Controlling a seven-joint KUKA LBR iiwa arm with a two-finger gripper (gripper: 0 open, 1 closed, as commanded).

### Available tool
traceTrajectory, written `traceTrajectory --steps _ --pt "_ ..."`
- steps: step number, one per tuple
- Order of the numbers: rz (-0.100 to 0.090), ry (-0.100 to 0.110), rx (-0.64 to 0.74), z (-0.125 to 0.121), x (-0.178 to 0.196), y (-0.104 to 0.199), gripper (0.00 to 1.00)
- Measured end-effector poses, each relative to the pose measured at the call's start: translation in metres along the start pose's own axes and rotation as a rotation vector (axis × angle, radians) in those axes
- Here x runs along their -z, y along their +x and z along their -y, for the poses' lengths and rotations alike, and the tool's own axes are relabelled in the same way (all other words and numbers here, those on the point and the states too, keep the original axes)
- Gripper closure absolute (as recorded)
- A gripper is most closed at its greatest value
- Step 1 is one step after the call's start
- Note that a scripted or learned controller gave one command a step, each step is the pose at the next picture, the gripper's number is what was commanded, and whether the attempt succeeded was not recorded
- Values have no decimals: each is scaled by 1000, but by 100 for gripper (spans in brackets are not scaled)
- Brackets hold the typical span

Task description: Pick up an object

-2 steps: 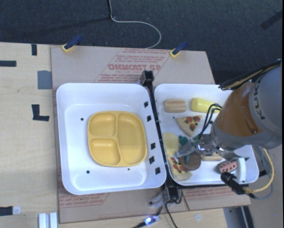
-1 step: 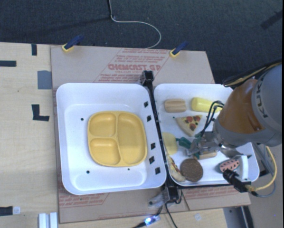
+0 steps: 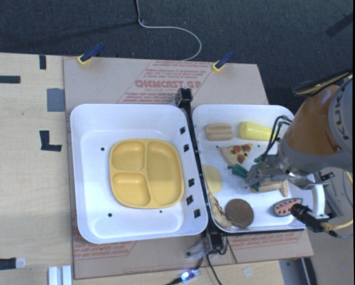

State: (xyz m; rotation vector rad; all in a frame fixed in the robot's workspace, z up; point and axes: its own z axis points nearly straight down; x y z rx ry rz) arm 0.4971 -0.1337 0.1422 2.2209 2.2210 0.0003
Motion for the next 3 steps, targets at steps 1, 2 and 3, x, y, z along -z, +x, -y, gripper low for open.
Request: traceTrajectory --steps 1,2,3 --pt "1 -1 0 3 47 -9 100" --pt "0 -1 1 2 84 -8 100" --pt "-2 3 6 -22 72 39 100"
